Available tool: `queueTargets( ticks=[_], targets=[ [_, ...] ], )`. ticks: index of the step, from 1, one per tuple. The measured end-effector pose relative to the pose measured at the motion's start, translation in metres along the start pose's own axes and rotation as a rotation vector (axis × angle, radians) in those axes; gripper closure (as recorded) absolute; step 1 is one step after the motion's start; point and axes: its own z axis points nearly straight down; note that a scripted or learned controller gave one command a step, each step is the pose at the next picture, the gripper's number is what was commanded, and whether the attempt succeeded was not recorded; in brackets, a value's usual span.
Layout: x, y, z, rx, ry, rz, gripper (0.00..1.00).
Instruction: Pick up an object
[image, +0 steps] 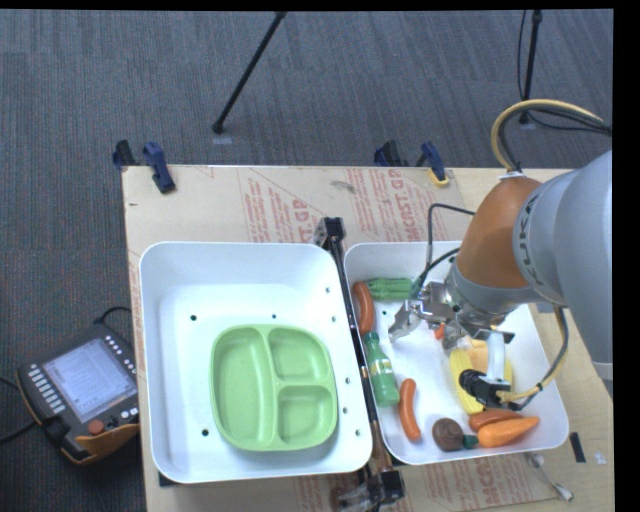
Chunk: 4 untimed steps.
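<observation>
overhead, hand (432, 322) over right bin (545, 345), grip state unclear, green tray (272, 387) left

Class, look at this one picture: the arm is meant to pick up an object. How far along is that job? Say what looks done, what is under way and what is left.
Done: the arm has reached over the right bin, among the toy food. Under way: the hand hovers near the green bottle and the orange sausage; nothing is visibly held. Left: grasping and lifting an object. The green tray sits in the left bin.
</observation>
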Motion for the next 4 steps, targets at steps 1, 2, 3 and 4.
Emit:
queueTargets(
  ticks=[1,2,3,4],
  targets=[
    [-0.098,0.013,-0.002,-0.005,0.000,-0.390,0.00],
    [-0.071,0.083,-0.024,-0.004,-0.002,-0.259,0.00],
    [-0.094,0.093,-0.010,-0.018,0.004,-0.370,0.00],
    [-0.095,0.094,-0.011,-0.026,-0.007,-0.635,0.00]
  ],
)
